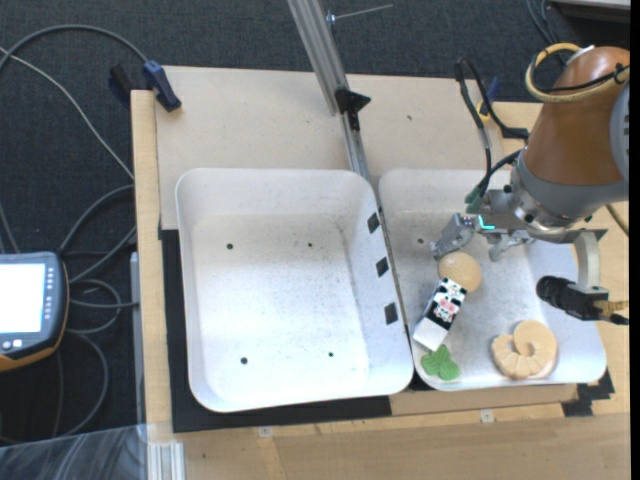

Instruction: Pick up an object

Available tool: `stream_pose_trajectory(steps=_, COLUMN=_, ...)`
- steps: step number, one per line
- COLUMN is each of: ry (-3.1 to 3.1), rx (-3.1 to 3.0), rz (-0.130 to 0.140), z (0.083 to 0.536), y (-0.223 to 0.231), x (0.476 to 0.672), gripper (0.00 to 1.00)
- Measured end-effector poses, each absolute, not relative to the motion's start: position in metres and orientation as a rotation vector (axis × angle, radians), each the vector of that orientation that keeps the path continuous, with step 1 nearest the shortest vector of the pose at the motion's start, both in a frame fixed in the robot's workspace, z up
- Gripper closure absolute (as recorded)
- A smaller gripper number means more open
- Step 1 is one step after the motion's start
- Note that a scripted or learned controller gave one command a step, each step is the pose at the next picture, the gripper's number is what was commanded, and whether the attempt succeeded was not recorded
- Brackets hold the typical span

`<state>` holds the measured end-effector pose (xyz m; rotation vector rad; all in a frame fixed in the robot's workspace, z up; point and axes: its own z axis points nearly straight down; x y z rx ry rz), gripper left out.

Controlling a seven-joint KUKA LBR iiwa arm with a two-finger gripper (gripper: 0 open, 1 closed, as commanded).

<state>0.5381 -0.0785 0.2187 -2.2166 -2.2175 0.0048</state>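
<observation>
My gripper [474, 245] hangs over the right bin [400, 203], its two fingers spread apart and open, with nothing between them. Just below its tips lies a small tan rounded object [460, 269], touching or nearly touching them. A black-and-white patterned box [443, 307] lies right under that, tilted. A green leafy piece [440, 365] rests at the bin's front left corner. At the front right sits a tan ring-shaped pastry [524, 349].
The left bin [200, 268] stands next to the right one, split from it by a raised wall with black clips [382, 266]. A metal pole [318, 43] slants up from between the bins. A black part [565, 293] of the arm sticks out over the right bin's right edge.
</observation>
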Motion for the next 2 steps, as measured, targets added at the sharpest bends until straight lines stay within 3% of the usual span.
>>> stream_pose_trajectory(steps=1, ry=-2.22, rx=-2.22, rz=0.0, z=0.22, y=-0.079, x=0.539, gripper=0.0)
stream_pose_trajectory(steps=2, ry=-2.216, rx=-2.216, rz=0.007, z=0.161, y=-0.078, x=0.546, gripper=0.0)
